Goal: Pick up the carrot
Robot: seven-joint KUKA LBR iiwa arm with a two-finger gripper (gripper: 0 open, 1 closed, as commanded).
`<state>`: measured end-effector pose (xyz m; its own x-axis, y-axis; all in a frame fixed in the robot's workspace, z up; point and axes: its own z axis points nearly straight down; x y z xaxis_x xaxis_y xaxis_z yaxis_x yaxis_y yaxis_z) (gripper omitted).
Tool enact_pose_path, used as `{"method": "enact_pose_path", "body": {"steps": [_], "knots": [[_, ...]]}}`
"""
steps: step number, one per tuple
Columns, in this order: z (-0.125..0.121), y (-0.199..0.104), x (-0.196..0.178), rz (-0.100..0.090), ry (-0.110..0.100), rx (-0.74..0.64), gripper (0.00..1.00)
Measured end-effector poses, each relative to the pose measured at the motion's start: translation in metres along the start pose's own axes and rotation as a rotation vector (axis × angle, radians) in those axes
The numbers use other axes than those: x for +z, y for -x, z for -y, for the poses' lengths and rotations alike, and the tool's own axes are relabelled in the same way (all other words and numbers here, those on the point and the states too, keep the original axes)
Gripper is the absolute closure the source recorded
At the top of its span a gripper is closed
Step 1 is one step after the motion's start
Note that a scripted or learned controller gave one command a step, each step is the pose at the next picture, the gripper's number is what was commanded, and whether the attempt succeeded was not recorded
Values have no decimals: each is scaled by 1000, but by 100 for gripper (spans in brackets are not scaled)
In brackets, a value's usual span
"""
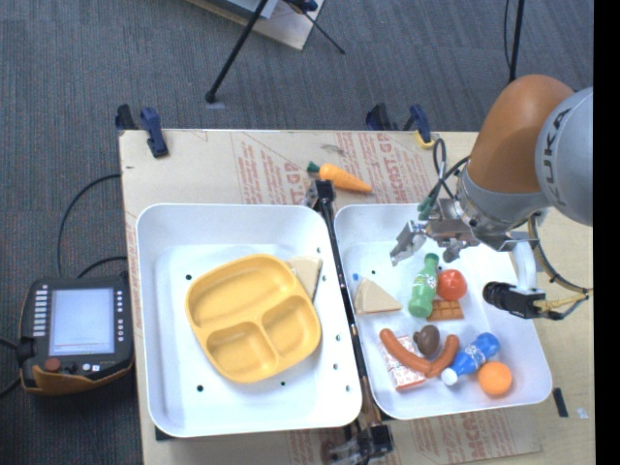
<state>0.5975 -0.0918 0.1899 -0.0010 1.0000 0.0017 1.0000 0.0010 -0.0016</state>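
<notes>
The carrot (343,176), orange with a green top, lies on the bare bench behind the two bins, near the gap between them. My gripper (429,248) hangs over the back part of the right bin (373,223), to the right of the carrot and nearer the camera. Its fingers (405,244) stand open with nothing between them, just above a green bottle (422,287).
The right bin also holds a red tomato (450,284), a cheese wedge (375,298), a sausage (415,355), a blue bottle (473,355) and an orange ball (495,379). A yellow divided plate (254,316) lies in the left bin (155,260). Blue clamps (152,129) grip the bench's back edge.
</notes>
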Motion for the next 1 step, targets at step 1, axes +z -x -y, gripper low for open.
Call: {"method": "enact_pose_path", "body": {"steps": [1], "knots": [[-43, -10, 106, -2, -11, 125, 0]]}}
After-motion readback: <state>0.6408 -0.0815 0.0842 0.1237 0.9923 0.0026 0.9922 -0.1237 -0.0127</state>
